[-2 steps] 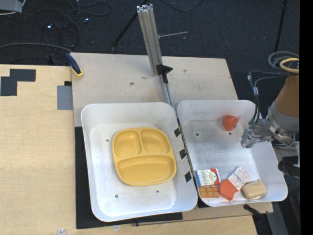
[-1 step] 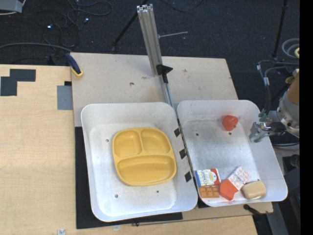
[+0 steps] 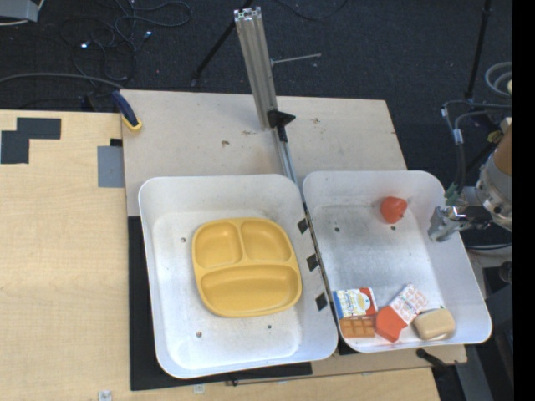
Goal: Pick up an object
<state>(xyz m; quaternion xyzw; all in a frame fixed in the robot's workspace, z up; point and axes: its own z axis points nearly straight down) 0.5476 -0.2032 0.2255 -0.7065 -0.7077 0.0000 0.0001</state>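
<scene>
The right bin (image 3: 393, 257) holds a small red-orange object (image 3: 393, 209) near its back. Along its front lie a blue and orange carton (image 3: 355, 302), a brown waffle piece (image 3: 358, 327), a red block (image 3: 389, 322), a pink patterned packet (image 3: 409, 301) and a tan bread-like piece (image 3: 434, 323). My gripper (image 3: 443, 222) hangs at the right rim of this bin, to the right of the red-orange object and apart from it. Nothing shows between its fingers.
The left bin (image 3: 167, 307) carries a yellow divided plate (image 3: 246, 266). An upright aluminium post (image 3: 257, 65) rises behind the seam between the bins. Black clips (image 3: 311, 261) sit along that seam. A light wooden board (image 3: 58, 257) lies to the left.
</scene>
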